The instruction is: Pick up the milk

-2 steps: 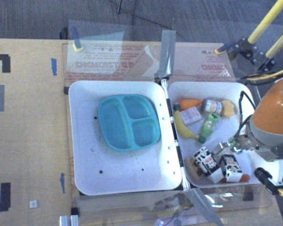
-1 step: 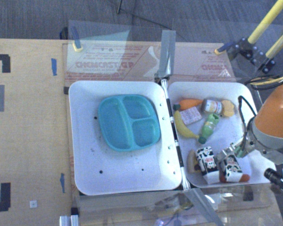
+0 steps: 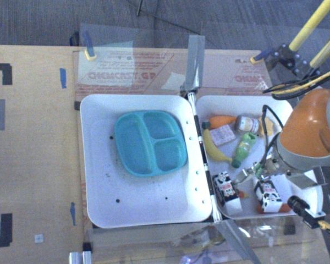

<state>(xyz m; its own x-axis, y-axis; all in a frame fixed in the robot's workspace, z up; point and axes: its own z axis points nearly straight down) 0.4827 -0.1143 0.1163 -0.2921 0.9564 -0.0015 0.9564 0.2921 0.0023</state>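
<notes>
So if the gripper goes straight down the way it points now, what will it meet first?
Probably the white floor of the right bin, in the gap between two cow-patterned milk cartons. The gripper seems nearer the left one, but depth is unclear.

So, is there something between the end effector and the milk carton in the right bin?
Nothing visible blocks it. The end effector hangs low in the right bin, between two cow-print milk cartons: one by the bin's left wall, the other just below it. The green bottle and banana lie farther back.
</notes>
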